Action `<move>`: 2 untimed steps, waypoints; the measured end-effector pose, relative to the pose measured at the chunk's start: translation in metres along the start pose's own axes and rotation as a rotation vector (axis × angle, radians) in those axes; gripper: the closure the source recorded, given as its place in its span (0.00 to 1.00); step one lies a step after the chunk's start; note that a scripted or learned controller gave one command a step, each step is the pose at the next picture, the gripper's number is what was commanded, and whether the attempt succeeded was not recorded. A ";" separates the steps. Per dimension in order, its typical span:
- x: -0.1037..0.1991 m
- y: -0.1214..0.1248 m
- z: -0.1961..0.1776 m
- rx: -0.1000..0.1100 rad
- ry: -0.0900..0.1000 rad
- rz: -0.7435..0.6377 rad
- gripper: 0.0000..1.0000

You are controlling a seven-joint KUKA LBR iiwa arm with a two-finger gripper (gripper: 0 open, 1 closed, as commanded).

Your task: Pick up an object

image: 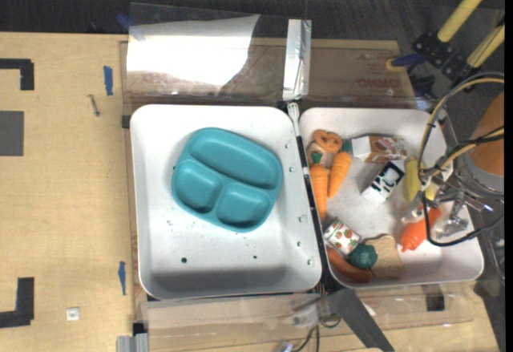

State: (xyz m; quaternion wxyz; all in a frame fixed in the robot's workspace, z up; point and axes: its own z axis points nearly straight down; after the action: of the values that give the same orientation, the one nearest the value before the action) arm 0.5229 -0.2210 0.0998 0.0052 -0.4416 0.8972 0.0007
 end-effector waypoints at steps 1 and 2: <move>-0.035 -0.047 -0.106 0.004 0.003 -0.188 1.00; -0.059 -0.074 -0.029 0.001 0.004 -0.153 1.00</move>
State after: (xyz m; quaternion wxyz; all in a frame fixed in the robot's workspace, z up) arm 0.6172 -0.2192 0.1298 0.0038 -0.5088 0.8609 -0.0009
